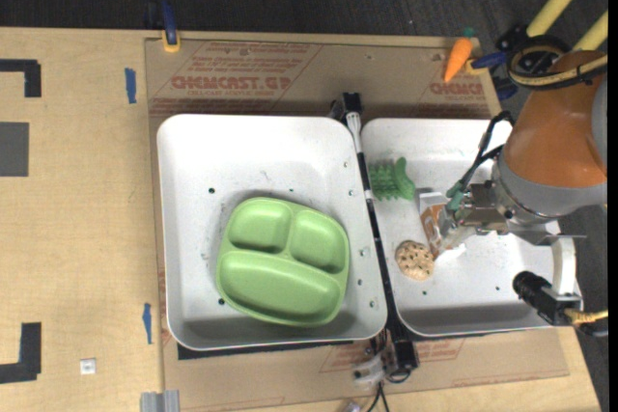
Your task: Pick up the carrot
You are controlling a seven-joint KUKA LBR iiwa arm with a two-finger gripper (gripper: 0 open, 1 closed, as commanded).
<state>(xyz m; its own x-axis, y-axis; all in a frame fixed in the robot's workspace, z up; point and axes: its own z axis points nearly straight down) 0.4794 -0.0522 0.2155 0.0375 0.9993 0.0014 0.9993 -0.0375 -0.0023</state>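
One cookie [414, 259] lies beside the hand [436, 229], grip state unclear.

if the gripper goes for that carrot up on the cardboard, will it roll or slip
The carrot looks small, tapered and rounded, so it may well pivot or roll if nudged sideways. Its smooth look suggests it could squirt from a pinch near the thin tip. It lies on flat cardboard outside the right bin, so nothing would stop it.

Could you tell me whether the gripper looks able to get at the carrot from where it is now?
Probably yes, though not directly. The carrot lies outside the bins, on the cardboard beyond the right bin, with nothing covering it. The gripper is low inside that bin, near the cookie, so it would have to lift over the rim first.
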